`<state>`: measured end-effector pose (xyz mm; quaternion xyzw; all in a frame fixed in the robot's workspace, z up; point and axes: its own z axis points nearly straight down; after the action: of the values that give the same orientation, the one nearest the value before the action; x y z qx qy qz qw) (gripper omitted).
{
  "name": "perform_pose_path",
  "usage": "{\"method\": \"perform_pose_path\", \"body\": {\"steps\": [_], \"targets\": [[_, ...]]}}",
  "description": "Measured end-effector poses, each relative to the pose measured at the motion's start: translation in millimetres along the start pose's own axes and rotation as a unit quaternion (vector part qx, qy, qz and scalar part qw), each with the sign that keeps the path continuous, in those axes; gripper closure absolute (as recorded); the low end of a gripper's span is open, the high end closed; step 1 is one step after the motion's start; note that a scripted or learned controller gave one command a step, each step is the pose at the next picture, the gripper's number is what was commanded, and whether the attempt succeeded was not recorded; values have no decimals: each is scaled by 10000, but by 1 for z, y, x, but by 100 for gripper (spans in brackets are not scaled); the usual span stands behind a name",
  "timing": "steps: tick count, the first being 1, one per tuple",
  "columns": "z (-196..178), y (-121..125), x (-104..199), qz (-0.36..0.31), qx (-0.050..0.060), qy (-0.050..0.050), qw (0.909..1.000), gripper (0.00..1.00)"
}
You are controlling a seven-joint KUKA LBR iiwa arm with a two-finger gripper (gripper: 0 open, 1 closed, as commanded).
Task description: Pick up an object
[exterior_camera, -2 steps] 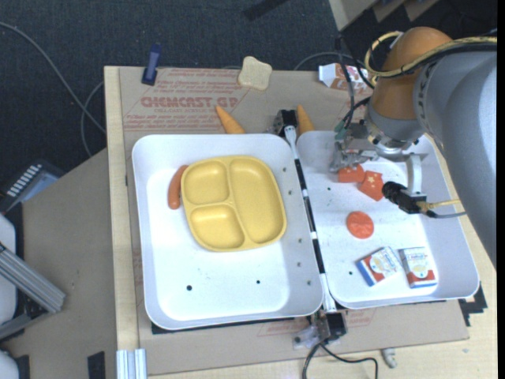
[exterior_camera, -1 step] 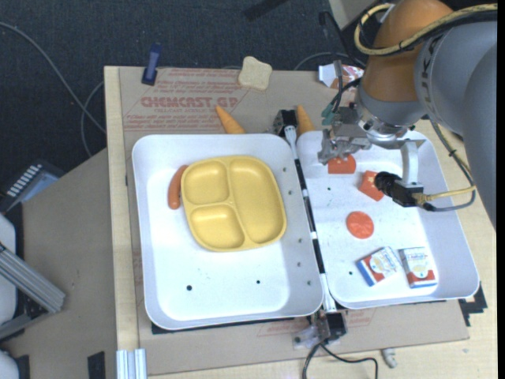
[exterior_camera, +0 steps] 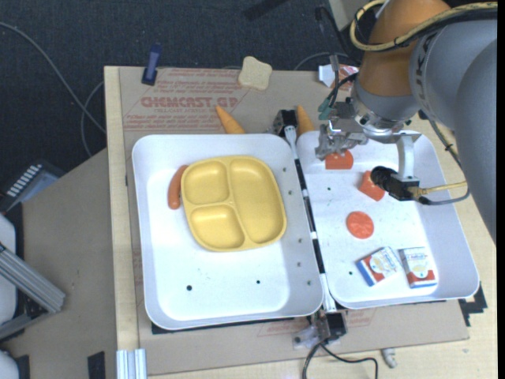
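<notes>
**Arm low over the right bin, at a red piece**

On the table (exterior_camera: 118, 212), the left bin (exterior_camera: 158, 275) carries a yellow divided plate (exterior_camera: 234, 202) near its middle, set at a slight turn. A sausage (exterior_camera: 173, 188) lies just beside the plate's left edge, touching or nearly so.

Behind the bins, on the brown board (exterior_camera: 189, 97), lie a blue object (exterior_camera: 151, 64), a slice of bread (exterior_camera: 255, 73) and a carrot (exterior_camera: 229, 120), well apart from one another. A second orange piece (exterior_camera: 303, 119) sits near the back rim where the two bins meet.

In the right bin (exterior_camera: 450, 251), a red block (exterior_camera: 339, 160) lies near the back left corner. The gripper (exterior_camera: 338, 144) stands directly over it, its tips at the block's top edge. Whether the jaws are spread or pinching the block cannot be told. To its right lies another red piece (exterior_camera: 372, 186), partly covered by a black fitting. A round red slice (exterior_camera: 360, 224) lies near the bin's middle. Two small cartons (exterior_camera: 379, 265) (exterior_camera: 417, 265) lie side by side near the front rim.
</notes>
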<state>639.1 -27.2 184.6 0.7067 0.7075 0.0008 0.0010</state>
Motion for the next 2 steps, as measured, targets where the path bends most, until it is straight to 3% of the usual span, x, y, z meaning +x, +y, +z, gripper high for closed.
{"method": "perform_pose_path", "body": {"steps": [1,2], "targets": [[-21,6,-11,5,-2,-4,10000,100],[-38,-12,-3,1,21,6,10000,100]]}}
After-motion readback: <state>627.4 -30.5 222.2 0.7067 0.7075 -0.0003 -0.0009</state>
